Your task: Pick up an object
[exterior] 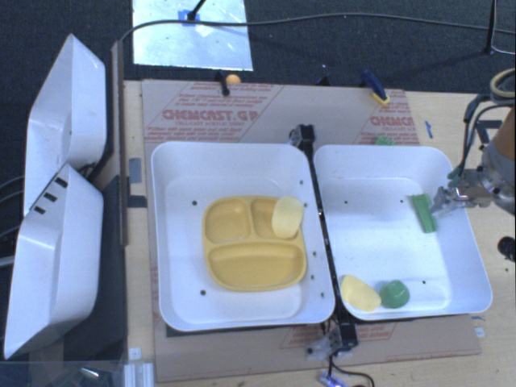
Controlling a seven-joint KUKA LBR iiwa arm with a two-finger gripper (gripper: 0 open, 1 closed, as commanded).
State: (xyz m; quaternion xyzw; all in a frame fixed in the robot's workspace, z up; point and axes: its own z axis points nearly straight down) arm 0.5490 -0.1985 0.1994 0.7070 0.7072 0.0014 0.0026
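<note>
As you scanned the bench from left to right, you recorded the following:

Spare bins: two white bins stood stacked at a tilt off the bench's left edge.

Left bin: you found the left bin resting on a cardboard sheet; it touched the right bin along its inner wall.

Divided plate: a yellow divided plate lay flat in the middle of the left bin.

Pale yellow piece: a rounded pale yellow piece sat on the plate's upper right compartment, near the bin's inner wall.

Right bin: you saw the right bin holding three loose objects.

Yellow lump: a yellow lump lay near the front left corner of the right bin.

Green round object: it sat just beside the yellow lump, on its right.

Green bar: a green bar lay toward the bin's right wall, well apart from the other two.

Gripper: you located the gripper at the right wall of the right bin, its tips just beside the green bar. You could not tell whether the pincer was wide or narrow, nor whether it touched the bar.

Arm: the grey arm entered over the bench's right edge.
</note>
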